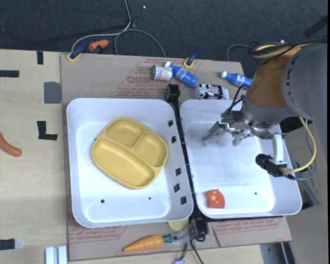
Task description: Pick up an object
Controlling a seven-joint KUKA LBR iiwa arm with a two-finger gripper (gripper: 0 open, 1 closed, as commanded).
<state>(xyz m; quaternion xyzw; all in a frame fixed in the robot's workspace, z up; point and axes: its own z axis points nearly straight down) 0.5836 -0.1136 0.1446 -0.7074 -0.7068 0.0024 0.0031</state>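
My claw (225, 135): it hangs over the upper part of the right bin, fingers spread apart, nothing between them.
My fingers: one grey finger (211, 133) points down and left toward the divider; the other sits to its right, near the wrist.
My arm (275, 87): it comes in from the right, the orange band just above the wrist, over the bin's upper right corner.
Right bin (231, 199): white and shallow, touching the left bin along the middle.
Red object (215, 198): small and reddish-orange, it lies on the right bin's floor near the lower edge, well apart from my claw; I think it is a toy food piece, but it is too small to be sure.
Left bin (80, 164): it holds a yellow divided plate (130, 152), lying flat near the middle.
Outside the bins: a toy carrot (144, 243) on the cardboard below the left bin, a toy sausage (6, 143) on the wooden bench far left, blue clamps (184, 75) above the bins.
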